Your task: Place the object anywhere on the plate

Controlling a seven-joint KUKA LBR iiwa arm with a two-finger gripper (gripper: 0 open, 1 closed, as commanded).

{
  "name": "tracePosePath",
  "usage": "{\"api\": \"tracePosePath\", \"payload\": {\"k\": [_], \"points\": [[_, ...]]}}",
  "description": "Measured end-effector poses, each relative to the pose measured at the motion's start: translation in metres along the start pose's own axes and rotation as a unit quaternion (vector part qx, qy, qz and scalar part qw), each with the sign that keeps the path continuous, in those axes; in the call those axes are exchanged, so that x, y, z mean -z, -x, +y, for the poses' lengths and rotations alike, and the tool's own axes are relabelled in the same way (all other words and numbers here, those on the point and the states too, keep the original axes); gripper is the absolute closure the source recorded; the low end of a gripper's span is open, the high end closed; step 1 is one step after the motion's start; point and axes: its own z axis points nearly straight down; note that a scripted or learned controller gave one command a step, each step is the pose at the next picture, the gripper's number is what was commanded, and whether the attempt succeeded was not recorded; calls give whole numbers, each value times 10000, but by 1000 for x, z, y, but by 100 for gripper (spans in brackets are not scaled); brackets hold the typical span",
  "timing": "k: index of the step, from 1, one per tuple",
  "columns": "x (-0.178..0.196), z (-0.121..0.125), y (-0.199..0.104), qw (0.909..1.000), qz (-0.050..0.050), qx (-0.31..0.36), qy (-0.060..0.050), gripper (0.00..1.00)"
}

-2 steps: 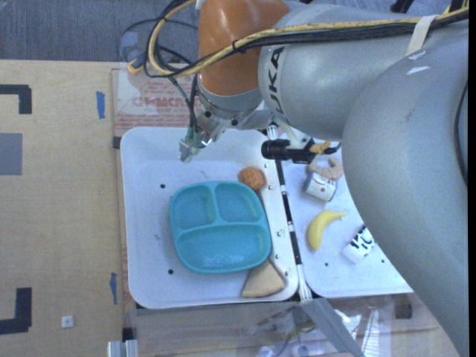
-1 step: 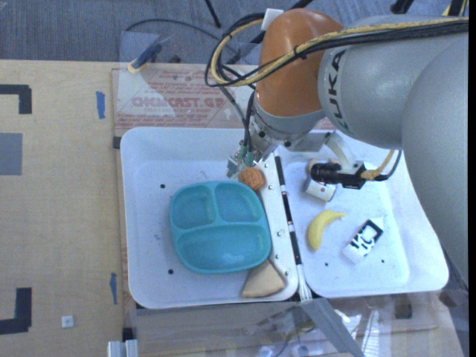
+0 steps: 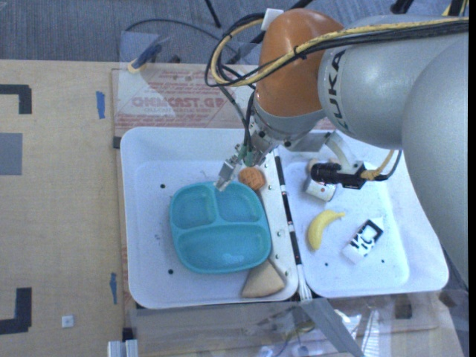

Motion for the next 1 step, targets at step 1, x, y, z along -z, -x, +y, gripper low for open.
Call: {"api": "tracePosePath", "payload": {"k": [1], "points": [[11,1,1,10000,-12,-7,22,100]]}}
